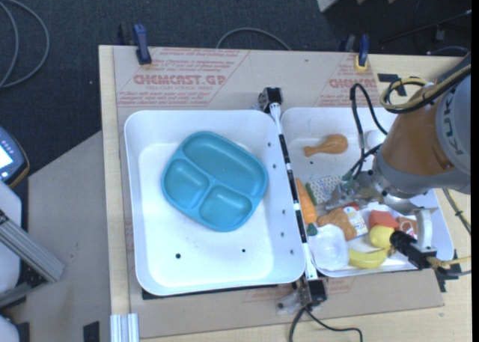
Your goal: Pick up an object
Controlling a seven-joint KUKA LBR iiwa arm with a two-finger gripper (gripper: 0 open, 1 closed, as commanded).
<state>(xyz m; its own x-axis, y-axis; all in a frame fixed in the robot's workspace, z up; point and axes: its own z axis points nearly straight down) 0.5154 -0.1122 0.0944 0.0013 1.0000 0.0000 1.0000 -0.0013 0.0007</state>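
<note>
I see the grey arm (430,142) over the right white bin (299,120). A blue three-compartment plastic plate (215,180) lies in the left white bin (150,258). My claw (358,192) is low among the clutter; its state I cannot tell. Near it lies the yellow toy banana (368,258).

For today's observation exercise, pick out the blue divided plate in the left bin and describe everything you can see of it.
The blue, rounded-rectangle divided plate, seemingly smooth plastic, lies flat and right way up on the floor of the shallow white left bin, turned at a slant to the bin's walls. Raised ridges split it into three compartments: one long one along its upper side and two smaller ones below. All three hold nothing. It sits in the bin's upper middle, clear of every wall, with only the bin floor touching it.
</note>
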